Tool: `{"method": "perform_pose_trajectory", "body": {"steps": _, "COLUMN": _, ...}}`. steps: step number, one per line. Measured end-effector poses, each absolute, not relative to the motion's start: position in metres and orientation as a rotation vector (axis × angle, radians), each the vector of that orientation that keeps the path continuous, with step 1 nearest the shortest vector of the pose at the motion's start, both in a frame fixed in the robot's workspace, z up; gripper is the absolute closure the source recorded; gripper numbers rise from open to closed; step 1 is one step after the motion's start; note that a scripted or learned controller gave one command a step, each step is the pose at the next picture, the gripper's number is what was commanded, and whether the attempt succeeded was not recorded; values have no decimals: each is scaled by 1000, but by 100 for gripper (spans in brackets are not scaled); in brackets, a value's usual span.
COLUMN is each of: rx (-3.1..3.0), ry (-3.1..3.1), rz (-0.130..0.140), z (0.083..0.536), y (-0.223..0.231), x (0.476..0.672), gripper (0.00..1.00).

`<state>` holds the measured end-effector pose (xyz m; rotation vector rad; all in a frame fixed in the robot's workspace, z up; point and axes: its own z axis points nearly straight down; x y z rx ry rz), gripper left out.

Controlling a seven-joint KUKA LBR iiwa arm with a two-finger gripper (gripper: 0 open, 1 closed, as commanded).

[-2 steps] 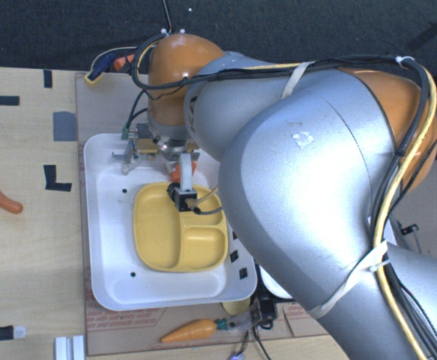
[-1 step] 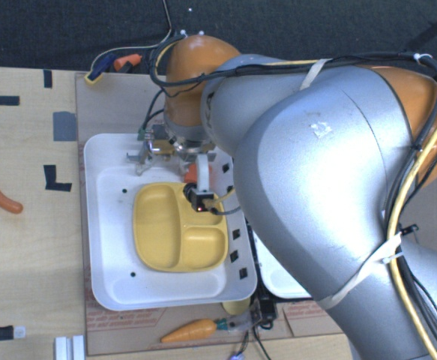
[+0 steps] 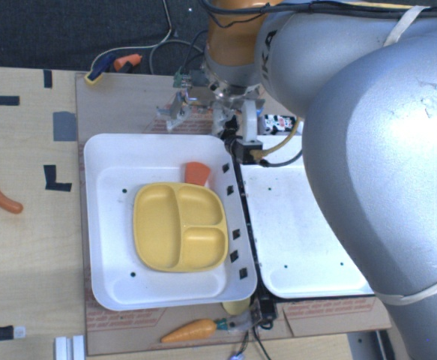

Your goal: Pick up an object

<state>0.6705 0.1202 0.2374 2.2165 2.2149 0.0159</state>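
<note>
1. one gripper point(image 3: 229, 122) hangs below the orange band of the grey arm point(image 3: 368, 126), over the far rim where the two bins meet; whether it is wide, narrow or holding anything cannot be told from this view.
2. just beside it, toward the camera and slightly left, an orange block point(image 3: 197, 172) lies in the left bin point(image 3: 106, 201), touching or nearly touching the far edge of the yellow divided plate point(image 3: 179, 226).
3. the plate sits near the middle of the left bin, its long axis running roughly near-to-far; it is the largest candidate for picking.
4. the block is judged the nearest target: the coming move would call for a short travel leftward and down into the left bin.
5. the right bin point(image 3: 308, 268) lies under the arm's bulk.
6. outside the bins, a carrot-shaped toy point(image 3: 190, 331) rests on the bench at the near edge, and a sausage-shaped toy point(image 3: 3, 196) lies well apart at far left.
</note>
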Motion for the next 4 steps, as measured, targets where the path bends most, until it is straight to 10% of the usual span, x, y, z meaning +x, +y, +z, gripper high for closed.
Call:
{"method": "perform_pose_trajectory", "body": {"steps": 2, "rx": 2227, "ry": 2214, "rz": -7, "z": 184, "y": -26, "x": 635, "gripper": 0}}
{"method": "perform_pose_trajectory", "body": {"steps": 4, "rx": 2219, "ry": 2215, "rz": 4, "z": 242, "y": -60, "x": 670, "gripper": 0}}
